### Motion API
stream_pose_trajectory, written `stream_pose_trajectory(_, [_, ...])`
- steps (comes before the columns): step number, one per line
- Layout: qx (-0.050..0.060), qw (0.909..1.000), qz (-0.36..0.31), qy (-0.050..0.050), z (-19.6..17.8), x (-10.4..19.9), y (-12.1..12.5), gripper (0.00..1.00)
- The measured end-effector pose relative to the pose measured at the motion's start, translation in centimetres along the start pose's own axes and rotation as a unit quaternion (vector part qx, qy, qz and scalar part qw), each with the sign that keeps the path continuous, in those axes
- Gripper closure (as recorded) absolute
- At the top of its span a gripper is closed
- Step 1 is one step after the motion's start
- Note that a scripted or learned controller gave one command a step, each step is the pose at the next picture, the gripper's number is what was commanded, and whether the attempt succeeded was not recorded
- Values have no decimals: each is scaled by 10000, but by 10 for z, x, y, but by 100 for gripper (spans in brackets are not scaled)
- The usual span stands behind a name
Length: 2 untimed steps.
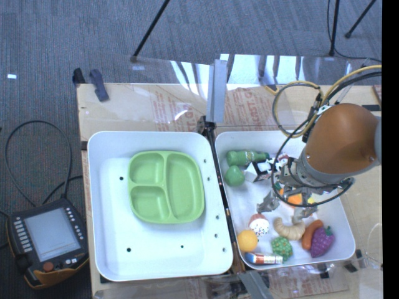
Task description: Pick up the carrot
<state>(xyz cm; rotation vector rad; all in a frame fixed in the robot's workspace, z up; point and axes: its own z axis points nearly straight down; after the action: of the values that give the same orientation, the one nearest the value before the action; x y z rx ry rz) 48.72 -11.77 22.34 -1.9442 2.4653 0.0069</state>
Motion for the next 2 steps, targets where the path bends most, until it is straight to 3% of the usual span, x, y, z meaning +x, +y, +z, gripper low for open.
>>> stream_pose_trajectory(1, [-67,9986,526,-4,133,12,-72,0])
stream_pose_trajectory(2, [0,9999,-127,-2,56,24,-54,100])
